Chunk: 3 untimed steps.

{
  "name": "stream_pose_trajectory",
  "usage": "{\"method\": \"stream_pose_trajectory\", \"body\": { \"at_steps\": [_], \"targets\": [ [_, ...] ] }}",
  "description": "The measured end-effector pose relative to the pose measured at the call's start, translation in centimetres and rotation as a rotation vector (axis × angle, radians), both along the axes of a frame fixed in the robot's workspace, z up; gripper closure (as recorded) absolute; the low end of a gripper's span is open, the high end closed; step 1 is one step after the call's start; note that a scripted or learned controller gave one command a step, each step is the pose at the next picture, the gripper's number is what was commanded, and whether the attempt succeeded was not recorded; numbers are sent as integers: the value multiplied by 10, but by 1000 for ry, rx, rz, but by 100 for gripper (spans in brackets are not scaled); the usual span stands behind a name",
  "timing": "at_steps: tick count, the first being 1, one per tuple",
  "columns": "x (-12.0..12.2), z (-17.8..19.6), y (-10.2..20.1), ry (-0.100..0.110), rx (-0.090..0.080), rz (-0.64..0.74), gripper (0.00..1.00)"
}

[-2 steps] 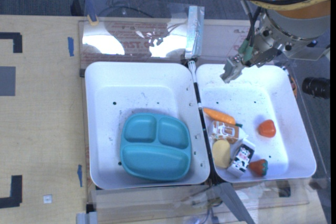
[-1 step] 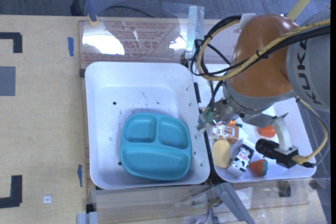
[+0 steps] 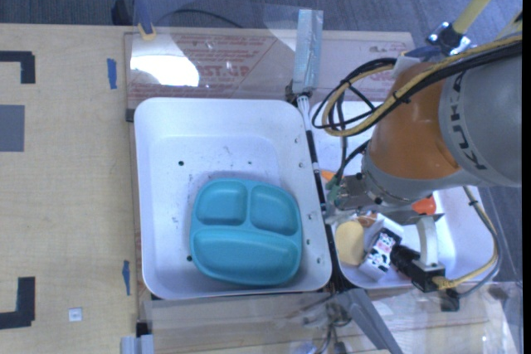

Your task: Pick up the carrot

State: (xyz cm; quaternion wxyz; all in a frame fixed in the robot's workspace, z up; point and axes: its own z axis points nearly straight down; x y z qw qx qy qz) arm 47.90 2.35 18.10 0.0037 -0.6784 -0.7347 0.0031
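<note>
— Pale wooden surface on your feed, two bins on it. Where's the carrot?

— I see a small orange carrot piece in the right shallow white bin, just beside the arm's wrist and mostly hidden by it.

— And the hand?

— I find the hand low over that bin's left side, under the grey arm with the orange band. I cannot tell whether it is apart or together, and I see nothing held in it.

— Anything close by?

— A soft yellow lump and a small black-and-white object lie just below the hand. Further left, the left shallow white bin carries a teal three-compartment plastic plate.
</note>
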Motion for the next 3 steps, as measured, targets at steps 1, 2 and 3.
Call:
{"method": "stream_pose_trajectory", "body": {
  "at_steps": [1,2,3],
  "targets": [
    [38,15,-74,-5,-5,-499,100],
    [38,15,-73,-4,-4,-498,0],
    [68,0,-34,-5,-3,-311,0]
  ]
}}
